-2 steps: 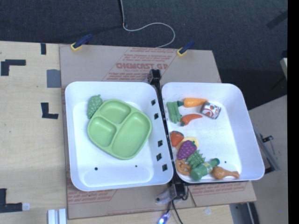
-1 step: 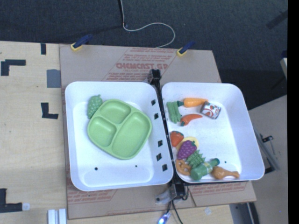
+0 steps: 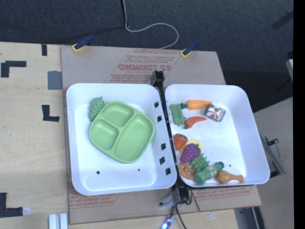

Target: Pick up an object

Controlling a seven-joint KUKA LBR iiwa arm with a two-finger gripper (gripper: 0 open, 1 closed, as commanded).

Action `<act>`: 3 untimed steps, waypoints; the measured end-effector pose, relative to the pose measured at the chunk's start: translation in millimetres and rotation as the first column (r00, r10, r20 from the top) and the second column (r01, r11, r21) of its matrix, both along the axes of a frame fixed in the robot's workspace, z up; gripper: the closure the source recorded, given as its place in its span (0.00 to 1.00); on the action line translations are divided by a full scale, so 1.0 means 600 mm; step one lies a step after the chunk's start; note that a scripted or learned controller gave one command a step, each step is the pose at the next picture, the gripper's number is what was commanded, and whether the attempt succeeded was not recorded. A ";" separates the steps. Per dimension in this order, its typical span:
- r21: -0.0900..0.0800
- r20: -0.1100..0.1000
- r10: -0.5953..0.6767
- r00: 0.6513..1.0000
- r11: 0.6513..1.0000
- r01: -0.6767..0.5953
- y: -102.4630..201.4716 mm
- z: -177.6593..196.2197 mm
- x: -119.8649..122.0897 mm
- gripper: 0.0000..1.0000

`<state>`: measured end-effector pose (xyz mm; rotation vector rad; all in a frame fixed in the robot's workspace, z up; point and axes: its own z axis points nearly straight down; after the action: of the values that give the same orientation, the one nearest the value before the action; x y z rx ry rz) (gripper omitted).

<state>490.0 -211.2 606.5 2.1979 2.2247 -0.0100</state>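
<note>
The right bin (image 3: 238, 142) holds several toy foods. An orange carrot (image 3: 198, 104) lies at its far side beside a small red and white can (image 3: 215, 112). Green beans (image 3: 177, 113) and an orange-red pepper (image 3: 195, 121) lie near the divider. Lower down sit a red tomato (image 3: 180, 140), a yellow piece (image 3: 194, 145), purple grapes (image 3: 189, 153), a green leafy item (image 3: 200, 162), a green cucumber (image 3: 208, 173) and an orange-brown piece (image 3: 228, 177). In the left bin (image 3: 78, 128) a green divided plate (image 3: 122, 131) lies next to a green grape bunch (image 3: 96, 107).
Both bins rest on a cardboard sheet (image 3: 143, 66) clamped at the back by two yellow and blue clamps (image 3: 83, 42). A white cable (image 3: 143, 27) loops over the dark floor behind. Wooden bench surface (image 3: 28, 128) spreads to the left.
</note>
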 end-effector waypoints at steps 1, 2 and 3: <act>0.020 -0.023 -0.012 1.000 1.000 0.013 0.002 -0.306 -0.012 1.00; 0.014 -0.010 -0.012 1.000 1.000 0.013 -0.021 -0.362 -0.010 1.00; 0.008 0.012 -0.008 1.000 1.000 0.008 0.011 -0.108 -0.009 1.00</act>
<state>484.3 -204.4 541.8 2.2047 2.2135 0.0115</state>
